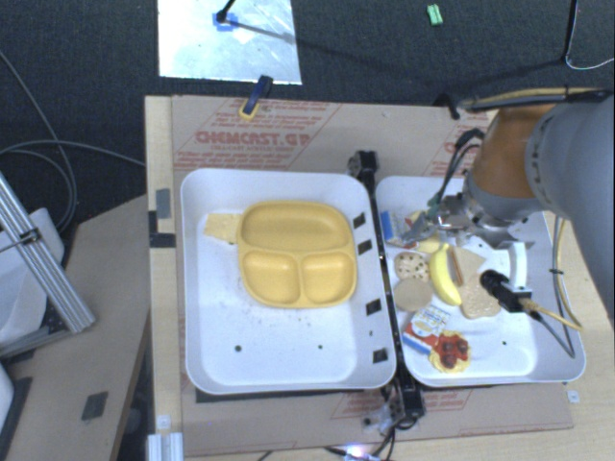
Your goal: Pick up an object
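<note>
In the left bin [207, 353] a yellow divided tray [293, 253] lies untouched. Right of that tray, the right bin [548, 363] holds the pickable clutter: a banana [443, 274], cookie [411, 264], bread slice [473, 296] and pizza piece [449, 351]. The hand [434, 221] hangs low just above the banana; whether it is apart or together I cannot tell. Nothing looks lifted, so grasping and raising remain.

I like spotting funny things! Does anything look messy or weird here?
A little. The toy foods, like the banana, lie jumbled together in the right bin, while the yellow tray sits neatly in the left bin.
</note>
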### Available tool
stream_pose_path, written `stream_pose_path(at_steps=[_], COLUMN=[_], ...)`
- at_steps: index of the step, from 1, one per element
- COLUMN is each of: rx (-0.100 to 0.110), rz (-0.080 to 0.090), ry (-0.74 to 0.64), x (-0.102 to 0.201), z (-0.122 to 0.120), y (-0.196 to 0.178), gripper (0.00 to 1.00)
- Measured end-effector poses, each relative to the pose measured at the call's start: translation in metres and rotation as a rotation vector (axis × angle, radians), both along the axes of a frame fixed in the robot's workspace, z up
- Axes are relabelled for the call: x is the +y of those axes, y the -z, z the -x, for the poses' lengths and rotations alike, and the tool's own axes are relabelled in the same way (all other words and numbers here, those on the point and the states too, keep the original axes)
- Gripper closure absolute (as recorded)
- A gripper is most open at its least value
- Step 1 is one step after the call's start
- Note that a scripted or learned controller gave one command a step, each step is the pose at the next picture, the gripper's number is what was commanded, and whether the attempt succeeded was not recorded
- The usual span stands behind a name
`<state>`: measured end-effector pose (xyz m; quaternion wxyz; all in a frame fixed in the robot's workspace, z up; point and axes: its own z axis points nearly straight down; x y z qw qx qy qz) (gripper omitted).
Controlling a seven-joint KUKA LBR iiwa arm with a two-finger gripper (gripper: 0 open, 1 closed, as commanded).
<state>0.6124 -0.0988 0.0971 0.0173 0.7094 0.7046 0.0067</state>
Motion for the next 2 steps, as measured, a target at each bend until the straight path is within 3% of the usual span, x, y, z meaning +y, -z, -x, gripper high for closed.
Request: stream_pose_path(at_steps=[1, 2], rx=[0.016, 0.018], rz=[-0.003, -0.013], ry=[-0.003, -0.009], x=[-0.0042, 0.0026], z=[0.0126, 0.0123], y=[0.0042, -0.0033], gripper=[0.0, 1.0])
